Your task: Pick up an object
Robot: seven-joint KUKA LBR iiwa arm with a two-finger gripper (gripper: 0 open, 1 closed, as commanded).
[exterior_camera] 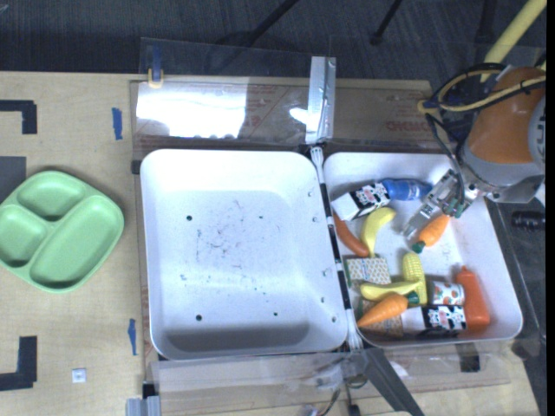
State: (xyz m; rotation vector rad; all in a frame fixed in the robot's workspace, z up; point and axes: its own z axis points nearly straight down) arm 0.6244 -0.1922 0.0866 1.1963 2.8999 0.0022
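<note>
From above, the pale wooden surface [78,336] carries two shallow white plastic bins side by side. The left white bin [165,176] shows only faint scuff marks on its floor, while the right white bin [507,306] is crowded with toy food. The grey arm with its orange band [503,128] comes in from the right and hangs over the upper right part of that bin, its two-finger gripper [431,217] pointing down and to the left. A small orange toy carrot with a green top [433,230] sits right at the fingertips, slanted, and it looks caught between the jaws, which stand only narrowly apart around it. Just left of it lies a yellow toy banana [378,228], and above that a blue plastic bottle lying on its side [404,188] beside a small black-and-white milk carton [368,198]. A second orange carrot [350,237] leans along the bin's left wall. Lower down are a pale waffle-like square [370,271], a yellow corn cob [413,269], a larger orange carrot [381,310], another black-and-white carton [446,306] and an orange bottle [473,297] near the right wall. Well to the left on the surface rests a light green divided plastic plate [59,230]. Behind the left bin stands a clear plastic sheet [225,102].
</note>
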